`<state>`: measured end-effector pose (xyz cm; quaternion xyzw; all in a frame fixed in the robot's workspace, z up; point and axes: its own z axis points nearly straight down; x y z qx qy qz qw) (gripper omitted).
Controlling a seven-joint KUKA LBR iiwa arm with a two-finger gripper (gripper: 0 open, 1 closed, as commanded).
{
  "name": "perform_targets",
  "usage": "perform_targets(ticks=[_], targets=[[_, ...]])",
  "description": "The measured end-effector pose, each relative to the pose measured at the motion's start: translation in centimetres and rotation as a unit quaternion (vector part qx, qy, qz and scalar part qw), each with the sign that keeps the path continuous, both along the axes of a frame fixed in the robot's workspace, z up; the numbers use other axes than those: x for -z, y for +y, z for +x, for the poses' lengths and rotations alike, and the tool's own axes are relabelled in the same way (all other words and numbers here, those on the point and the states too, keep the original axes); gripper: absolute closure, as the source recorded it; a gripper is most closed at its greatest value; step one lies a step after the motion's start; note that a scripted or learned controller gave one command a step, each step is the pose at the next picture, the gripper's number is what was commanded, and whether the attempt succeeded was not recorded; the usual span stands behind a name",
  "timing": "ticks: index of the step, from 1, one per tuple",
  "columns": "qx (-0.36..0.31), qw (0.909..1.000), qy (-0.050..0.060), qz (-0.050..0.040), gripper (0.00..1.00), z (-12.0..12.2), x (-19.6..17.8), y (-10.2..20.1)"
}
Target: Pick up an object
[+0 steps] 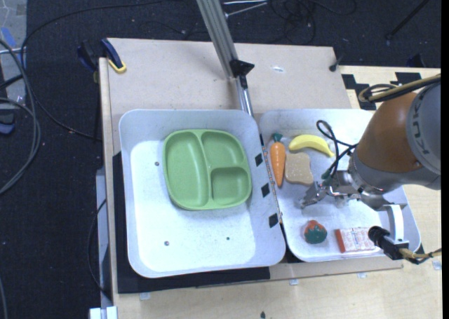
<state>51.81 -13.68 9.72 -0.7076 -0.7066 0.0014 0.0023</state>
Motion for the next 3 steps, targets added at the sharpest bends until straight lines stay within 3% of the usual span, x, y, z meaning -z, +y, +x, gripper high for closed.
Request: perform_targets(ticks=[1,3], targets=[[0.000,1.0000,-0.002,-0.0005,1.00,0.1,-1.3,0.0],[-0.002,1.0000,-0.006,-0.0015,1.00,0.2,-11.9,-0.1]])
